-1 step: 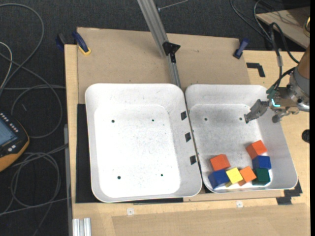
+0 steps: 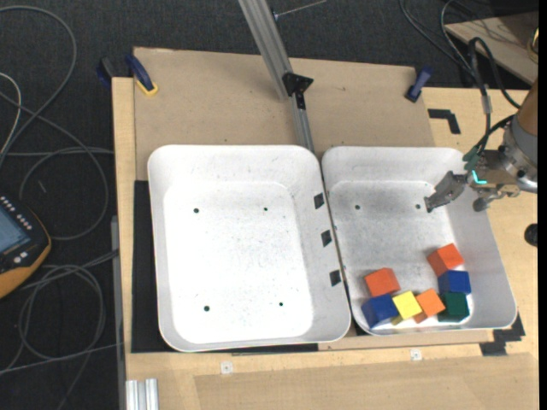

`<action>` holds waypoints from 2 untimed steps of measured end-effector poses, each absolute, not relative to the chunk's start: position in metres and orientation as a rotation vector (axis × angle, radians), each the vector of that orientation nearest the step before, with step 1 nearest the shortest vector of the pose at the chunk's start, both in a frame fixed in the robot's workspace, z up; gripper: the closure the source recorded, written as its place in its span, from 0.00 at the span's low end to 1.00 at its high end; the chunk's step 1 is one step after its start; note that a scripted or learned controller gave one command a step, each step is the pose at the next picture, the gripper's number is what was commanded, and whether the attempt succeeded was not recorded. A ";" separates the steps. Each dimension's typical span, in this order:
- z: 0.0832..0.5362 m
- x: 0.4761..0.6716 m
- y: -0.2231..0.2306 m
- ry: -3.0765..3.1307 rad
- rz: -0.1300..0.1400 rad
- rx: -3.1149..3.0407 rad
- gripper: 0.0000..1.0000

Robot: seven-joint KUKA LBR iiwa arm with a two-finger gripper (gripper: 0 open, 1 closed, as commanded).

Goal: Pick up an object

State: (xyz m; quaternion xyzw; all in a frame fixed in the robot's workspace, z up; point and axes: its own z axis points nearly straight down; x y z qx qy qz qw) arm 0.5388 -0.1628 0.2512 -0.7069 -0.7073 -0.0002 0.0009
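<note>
**Claw over right bin, blocks piled in near corner**

Nearest: small cube blocks bunched in near-right corner of the shallow white plastic right bin (image 2: 410,186). Count approx: 3 orange (image 2: 381,280), 2 blue (image 2: 455,282), 1 yellow (image 2: 407,304), 1 green (image 2: 456,306). They touch, some w/ the bin wall, so a grab could nudge neighbours or jam on the rim. Left white bin (image 2: 231,237) beside it on the wooden table (image 2: 214,84). Farther: the grey two-finger claw (image 2: 461,190), spread can't be judged, holds nothing visible, apart from the blocks.

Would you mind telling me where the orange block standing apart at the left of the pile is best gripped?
Probably from straight above, across the left and right faces of the orange block: both look free, whereas the blue block crowds its near side.
</note>
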 end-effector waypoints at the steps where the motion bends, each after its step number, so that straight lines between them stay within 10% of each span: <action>1: 0.191 0.543 -0.167 -2.216 0.005 -2.218 0.00; 2: 0.128 0.546 -0.168 -2.216 0.005 -2.217 0.00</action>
